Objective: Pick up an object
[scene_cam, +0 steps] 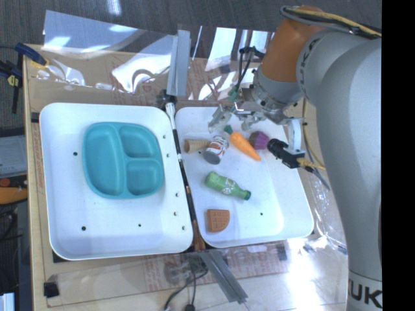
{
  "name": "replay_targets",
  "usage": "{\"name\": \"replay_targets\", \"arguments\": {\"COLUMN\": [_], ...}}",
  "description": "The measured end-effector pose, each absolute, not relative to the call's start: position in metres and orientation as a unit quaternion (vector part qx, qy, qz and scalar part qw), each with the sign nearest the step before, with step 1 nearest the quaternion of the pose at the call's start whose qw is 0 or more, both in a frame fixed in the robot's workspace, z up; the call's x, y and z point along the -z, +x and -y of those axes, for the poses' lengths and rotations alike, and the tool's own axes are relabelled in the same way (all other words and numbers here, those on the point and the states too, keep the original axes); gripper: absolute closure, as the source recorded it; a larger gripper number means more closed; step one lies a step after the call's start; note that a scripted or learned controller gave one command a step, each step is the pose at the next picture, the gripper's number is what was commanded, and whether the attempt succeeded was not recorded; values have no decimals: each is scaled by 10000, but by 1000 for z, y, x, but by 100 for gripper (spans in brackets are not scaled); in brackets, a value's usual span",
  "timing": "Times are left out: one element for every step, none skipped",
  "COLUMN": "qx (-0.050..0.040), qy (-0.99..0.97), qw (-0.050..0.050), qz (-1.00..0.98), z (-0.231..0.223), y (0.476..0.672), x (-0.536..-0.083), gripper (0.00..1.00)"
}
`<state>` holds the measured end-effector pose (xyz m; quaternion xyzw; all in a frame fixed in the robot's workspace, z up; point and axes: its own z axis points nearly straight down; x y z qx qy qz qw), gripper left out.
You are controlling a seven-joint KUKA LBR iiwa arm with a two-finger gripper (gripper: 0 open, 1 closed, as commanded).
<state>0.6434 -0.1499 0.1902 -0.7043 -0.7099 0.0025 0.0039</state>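
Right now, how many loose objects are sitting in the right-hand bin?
6. Carrot, purple piece and can near the gripper; cork-like piece by the bin's left wall; green bottle mid-bin; waffle-like piece at the front. The arm may hide more.

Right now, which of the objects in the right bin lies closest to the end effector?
The orange carrot, lying just below the end effector. The green bottle and the brown waffle lie much farther toward the bin's near edge.
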Motion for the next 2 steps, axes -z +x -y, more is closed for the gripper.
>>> {"name": "replay_targets", "arguments": {"qx": [27, 30], "qy": [-6880, -6724], "qw": [-56, -82], "qz": [7257, 7401], "z": [206, 212], "y": [645, 645], "x": [-107, -103], "gripper": [0, 0]}}
